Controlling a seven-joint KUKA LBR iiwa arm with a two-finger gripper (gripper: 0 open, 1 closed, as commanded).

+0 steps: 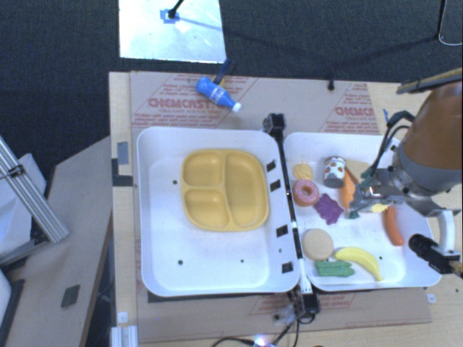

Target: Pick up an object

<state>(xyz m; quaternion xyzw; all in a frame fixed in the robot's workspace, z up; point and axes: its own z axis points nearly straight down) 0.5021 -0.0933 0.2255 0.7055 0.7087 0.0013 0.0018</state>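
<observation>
Banana (359, 260) by front rim, end effector (359, 202) above carrot (349, 187), grip state unclear.

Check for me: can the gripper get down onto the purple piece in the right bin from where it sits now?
Probably yes. The gripper hovers just right of the purple piece, which lies uncovered. The pink donut sits close on its left and may crowd a finger.

Robot lab: bench (87, 194) w/ white bins (155, 266), toy food.
</observation>
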